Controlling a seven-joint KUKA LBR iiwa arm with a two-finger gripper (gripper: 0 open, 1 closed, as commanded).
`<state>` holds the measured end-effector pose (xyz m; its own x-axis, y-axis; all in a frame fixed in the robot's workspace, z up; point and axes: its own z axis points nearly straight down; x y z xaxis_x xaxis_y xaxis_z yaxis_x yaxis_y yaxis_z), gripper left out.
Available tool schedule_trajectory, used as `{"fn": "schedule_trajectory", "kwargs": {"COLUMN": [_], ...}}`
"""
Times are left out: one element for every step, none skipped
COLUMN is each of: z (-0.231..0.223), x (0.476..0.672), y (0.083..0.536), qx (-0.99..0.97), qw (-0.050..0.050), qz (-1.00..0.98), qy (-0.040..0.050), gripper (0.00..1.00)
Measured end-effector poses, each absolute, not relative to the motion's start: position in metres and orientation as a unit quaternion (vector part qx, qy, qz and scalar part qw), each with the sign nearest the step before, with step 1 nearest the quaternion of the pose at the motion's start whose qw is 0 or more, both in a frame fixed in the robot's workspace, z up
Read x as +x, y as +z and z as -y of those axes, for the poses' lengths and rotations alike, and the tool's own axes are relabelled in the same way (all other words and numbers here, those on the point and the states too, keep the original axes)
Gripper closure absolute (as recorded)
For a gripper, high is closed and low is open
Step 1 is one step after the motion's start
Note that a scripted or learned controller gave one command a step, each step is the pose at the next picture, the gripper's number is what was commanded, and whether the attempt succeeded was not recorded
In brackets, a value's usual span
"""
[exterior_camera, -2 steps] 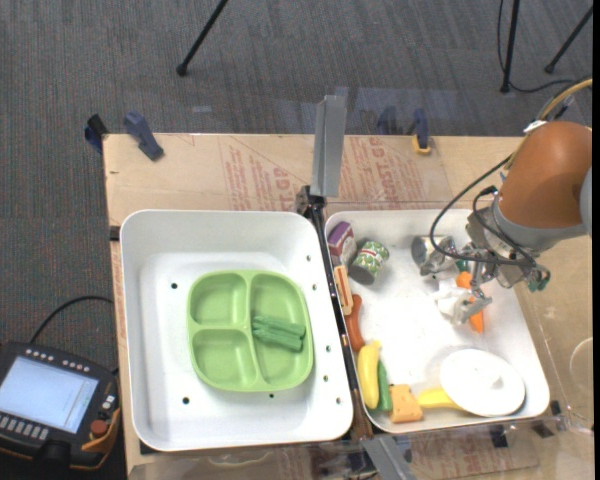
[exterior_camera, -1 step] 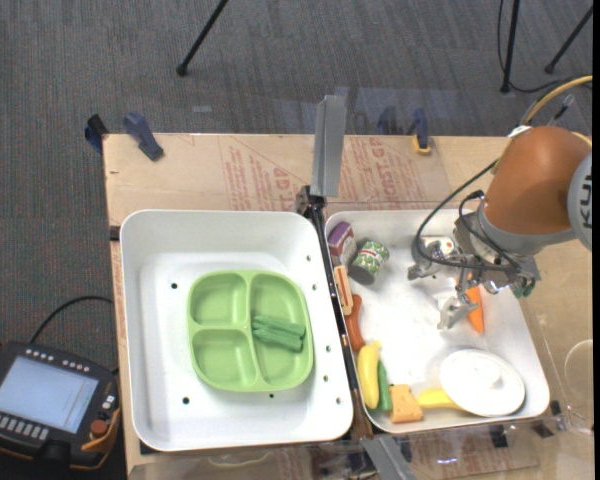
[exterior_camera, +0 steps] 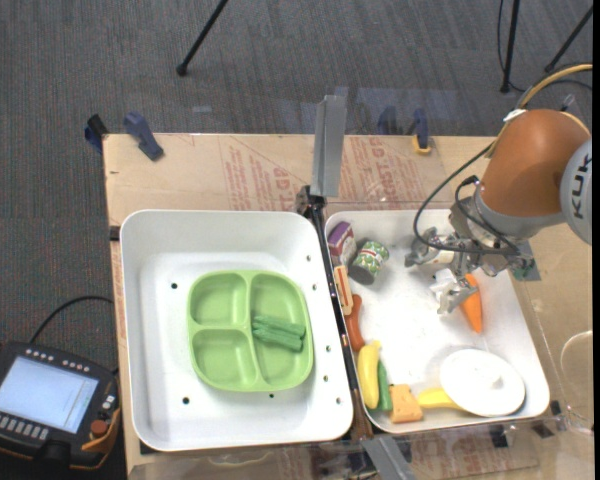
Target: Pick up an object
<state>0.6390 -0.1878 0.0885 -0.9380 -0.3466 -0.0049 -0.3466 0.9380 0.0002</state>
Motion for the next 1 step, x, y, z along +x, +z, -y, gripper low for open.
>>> {"fn": "schedule_trajectory", "kwargs": {"z": [0.2103], "x": [0.5873], "y": [0.0873], "qx": [-0.193], "qw": [0.000], "qz": [-0.981], "qy": [0.0020], "gripper": [0.00]}}
